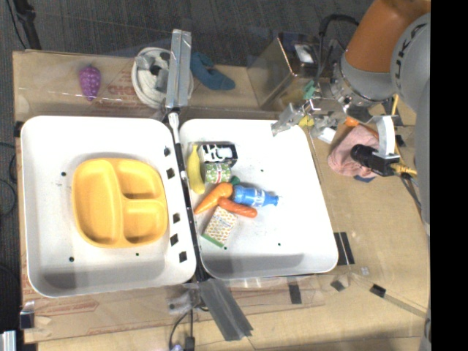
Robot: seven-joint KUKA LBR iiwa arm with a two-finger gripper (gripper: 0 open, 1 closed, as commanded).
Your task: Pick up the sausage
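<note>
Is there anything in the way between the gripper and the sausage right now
Nothing visible blocks it. The gripper hangs over the right bin's far edge, with bare bin floor between it and the sausage. The blue bottle and carrot crowd the sausage closely.

This is a robotics lab. A bench (365,218) faced with bare board carries two white bins (44,196), taped and clamped in place. Left of their divider sits a yellow toy tray (121,199); right of it lie plastic play foods (227,189). Loose cables (333,28) trail beyond the bins, beside the grey-and-orange arm (387,35).
</note>
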